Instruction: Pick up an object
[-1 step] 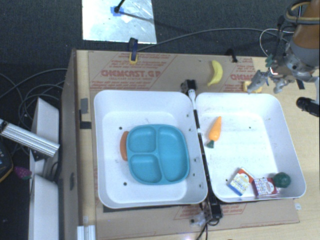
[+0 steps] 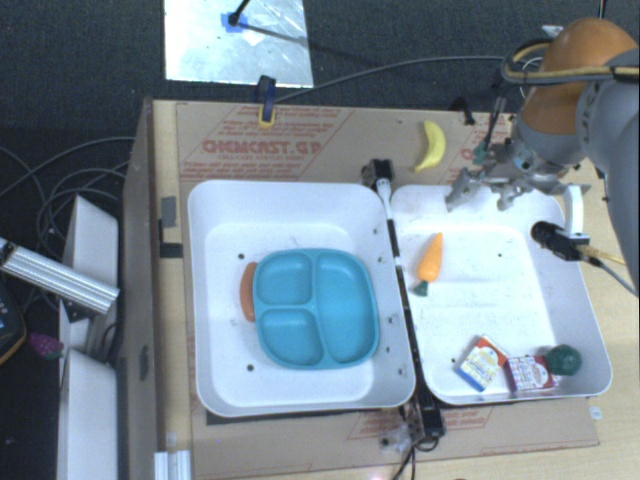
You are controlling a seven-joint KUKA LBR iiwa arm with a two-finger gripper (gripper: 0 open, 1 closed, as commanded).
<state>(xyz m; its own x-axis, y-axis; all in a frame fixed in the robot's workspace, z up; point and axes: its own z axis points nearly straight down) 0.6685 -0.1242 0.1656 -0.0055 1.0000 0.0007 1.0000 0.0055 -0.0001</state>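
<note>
Nearest the camera, along the front wall of the right-hand shallow white plastic bin (image 2: 585,298), we note a small red-and-white printed carton (image 2: 481,362), a dark red foil packet (image 2: 527,373) touching it, and a dark green ball (image 2: 564,359) just beside the packet in the corner. Further back in the same bin, near its left wall, lies an orange toy carrot with a green tip (image 2: 429,259), well apart from the other items.

The pincer (image 2: 483,188) hangs over the rear edge of this bin, its two fingers spread apart and nothing between them. We judge no object has yet been secured.

For a sound pick, we recommend the carrot: it lies alone, with free space on both long sides, so the fingers should straddle its narrow width and descend squarely. The front cluster is a poorer choice, since crowding against the wall may block a finger.

The left-hand white bin (image 2: 215,268) carries a blue divided plastic plate (image 2: 315,306), with an orange-brown sausage-shaped piece (image 2: 246,290) tucked against its left rim. A yellow toy banana (image 2: 432,145) rests on the table (image 2: 300,138) behind the bins.
</note>
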